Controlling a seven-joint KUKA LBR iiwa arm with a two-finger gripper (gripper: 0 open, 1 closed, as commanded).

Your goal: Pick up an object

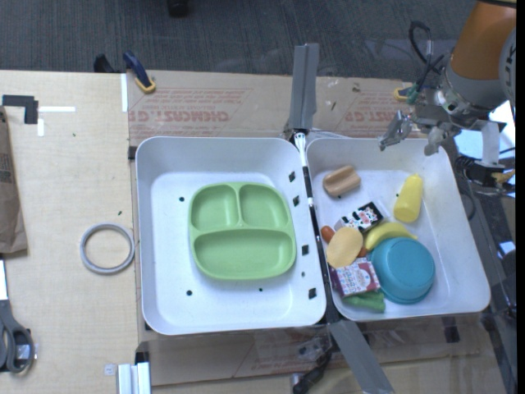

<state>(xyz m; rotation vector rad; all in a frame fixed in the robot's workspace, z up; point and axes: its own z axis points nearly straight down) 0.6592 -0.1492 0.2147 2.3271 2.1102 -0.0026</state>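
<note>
— Worktop, from the left: pale tape ring (pixel 107 247), then a green three-compartment plastic plate (pixel 242 231) lying flat in the left white bin (pixel 156 220).

— And rightward?

— Right white bin (pixel 459 220): tan bread-like roll (pixel 341 180), yellow bottle-shaped toy (pixel 408 199), round blue bowl (pixel 403 270), all well apart from the hand (pixel 417 135). Hand poised above that bin's far rim, fingers spread, gripping nothing.
</note>
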